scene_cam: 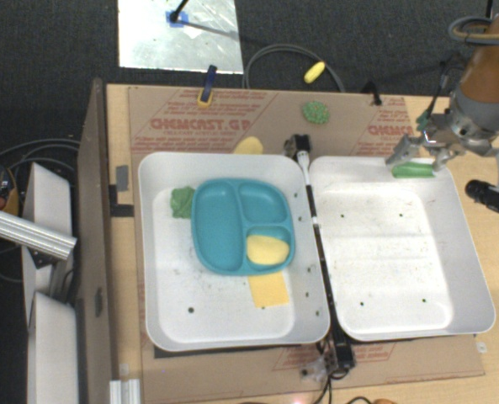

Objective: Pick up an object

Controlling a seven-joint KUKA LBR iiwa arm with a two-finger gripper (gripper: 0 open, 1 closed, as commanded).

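Two shallow white bins are sitting side by side on the worktop, which is covered with printed brown cardboard. The left bin is holding a teal divided plate, and a rounded yellow piece is lying in the plate's near right compartment. A flat yellow square is resting on the bin floor just near of the plate, touching or slightly tucked under its rim, while a green leafy piece is sitting against the plate's left edge. The right bin is showing a bare, scuffed floor. At its far right corner, the arm is reaching in from the right, and the jaws are hanging just above a flat green object that is lying on or just over the bin's far rim. The jaws are looking slightly parted, with the green object below the fingertips rather than between them, so nothing is being held. Beyond the bins, a small green bumpy piece, a pale yellow rounded piece and a blue and yellow clip are lying on the cardboard, and a yellow piece is lying on the dark floor past the far edge.
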